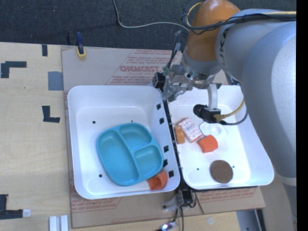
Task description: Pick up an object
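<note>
My gripper (167, 86) hangs over the far end of the divider between the two bins, under the grey arm and its orange band, and I see nothing held in it. In the right bin (255, 148) lie a red-and-white packet (189, 129), a small orange piece (180, 136) touching it, an orange-red block (208, 144) and a brown round disc (221, 171). In the left bin (79, 124), a blue divided plate (127, 153) lies flat, with an orange item (158, 181) at the front right corner beside it.
A pale clear item (212, 129) lies just behind the orange-red block. The arm covers the right bin's far right part. Both bins rest on a cardboard sheet (120, 66) on the wooden bench.
</note>
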Motion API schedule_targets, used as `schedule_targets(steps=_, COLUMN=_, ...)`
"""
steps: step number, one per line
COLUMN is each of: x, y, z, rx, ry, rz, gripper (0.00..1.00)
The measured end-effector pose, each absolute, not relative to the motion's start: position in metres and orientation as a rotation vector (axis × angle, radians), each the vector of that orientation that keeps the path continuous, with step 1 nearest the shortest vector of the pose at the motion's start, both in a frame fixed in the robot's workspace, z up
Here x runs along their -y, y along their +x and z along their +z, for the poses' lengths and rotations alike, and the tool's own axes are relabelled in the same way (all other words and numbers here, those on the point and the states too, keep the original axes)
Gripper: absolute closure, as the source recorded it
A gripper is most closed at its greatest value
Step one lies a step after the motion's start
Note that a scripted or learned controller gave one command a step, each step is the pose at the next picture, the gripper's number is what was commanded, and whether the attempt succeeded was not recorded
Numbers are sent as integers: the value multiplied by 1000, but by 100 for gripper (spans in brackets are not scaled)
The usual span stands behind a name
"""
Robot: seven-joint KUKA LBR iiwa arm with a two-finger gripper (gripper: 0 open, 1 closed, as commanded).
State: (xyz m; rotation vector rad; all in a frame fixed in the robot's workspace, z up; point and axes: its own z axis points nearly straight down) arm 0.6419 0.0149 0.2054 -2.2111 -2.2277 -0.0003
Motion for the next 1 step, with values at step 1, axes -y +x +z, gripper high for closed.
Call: schedule_targets(steps=1, x=-66, y=645, z=206, rx=2228, ry=-2212, rz=0, gripper=100)
